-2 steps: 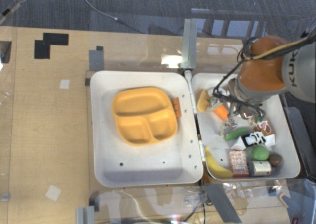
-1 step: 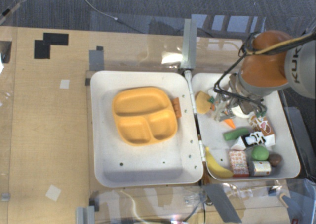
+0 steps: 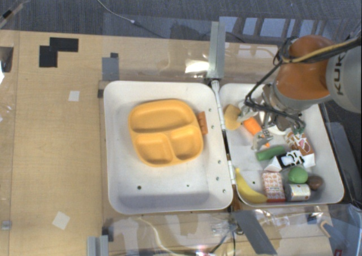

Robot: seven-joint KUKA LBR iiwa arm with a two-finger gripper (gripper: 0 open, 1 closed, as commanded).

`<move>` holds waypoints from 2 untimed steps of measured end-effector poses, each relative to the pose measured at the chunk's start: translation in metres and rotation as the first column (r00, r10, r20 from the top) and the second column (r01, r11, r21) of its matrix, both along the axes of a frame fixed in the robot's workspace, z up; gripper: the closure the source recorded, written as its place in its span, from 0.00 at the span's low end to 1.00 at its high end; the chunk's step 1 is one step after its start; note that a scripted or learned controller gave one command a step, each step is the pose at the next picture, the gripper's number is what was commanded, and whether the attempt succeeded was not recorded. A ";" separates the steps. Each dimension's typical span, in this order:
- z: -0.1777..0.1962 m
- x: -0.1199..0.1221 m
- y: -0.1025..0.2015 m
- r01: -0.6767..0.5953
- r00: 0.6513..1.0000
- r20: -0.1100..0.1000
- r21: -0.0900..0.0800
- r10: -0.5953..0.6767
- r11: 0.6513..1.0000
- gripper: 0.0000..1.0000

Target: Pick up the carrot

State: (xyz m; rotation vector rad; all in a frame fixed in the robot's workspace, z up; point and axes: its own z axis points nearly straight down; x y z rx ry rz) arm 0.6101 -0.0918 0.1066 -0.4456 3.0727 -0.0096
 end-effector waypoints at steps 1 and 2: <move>-0.016 -0.003 -0.005 0.001 1.000 -0.019 0.000 -0.001 1.000 0.00; 0.000 0.002 -0.003 -0.002 1.000 0.002 0.000 0.002 1.000 1.00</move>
